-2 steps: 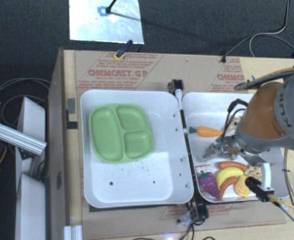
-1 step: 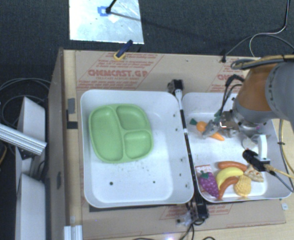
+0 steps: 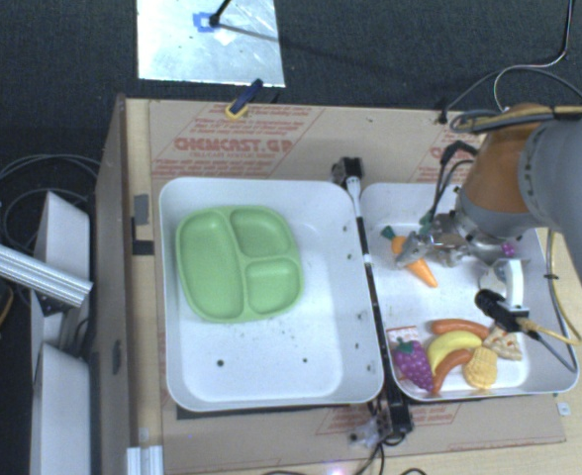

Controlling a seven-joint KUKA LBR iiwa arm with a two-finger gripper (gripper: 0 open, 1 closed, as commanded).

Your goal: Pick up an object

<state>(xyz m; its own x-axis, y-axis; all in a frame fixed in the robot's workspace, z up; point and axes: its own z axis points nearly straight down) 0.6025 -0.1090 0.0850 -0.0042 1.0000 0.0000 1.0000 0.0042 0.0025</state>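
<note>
**Jaws low over the carrot in the right bin**

From where I stand, the arm reaches in from the right and bends down into the right bin. Its jaws sit low at the bin's upper left part, right by a small toy carrot. The carrot looks like the thing it is after. It lies just below the jaws and slightly toward the divider between the bins, touching or nearly touching the metal; I cannot tell which. Its long axis runs on a slant, with the green top near the jaws' left side and the orange tip pointing down and away to the right.

I cannot tell how far apart the jaws stand, nor whether anything is caught between them; the wrist and cabling hide that.

The other toys are well below the jaws, heaped at the bin's lower edge: a sausage, a banana, purple grapes and a corn cob. Far to the jaws' left, the left bin holds a green divided plate.

In my judgement the grasp depends on closing across the carrot's narrow width, not along its slanted length.
</note>
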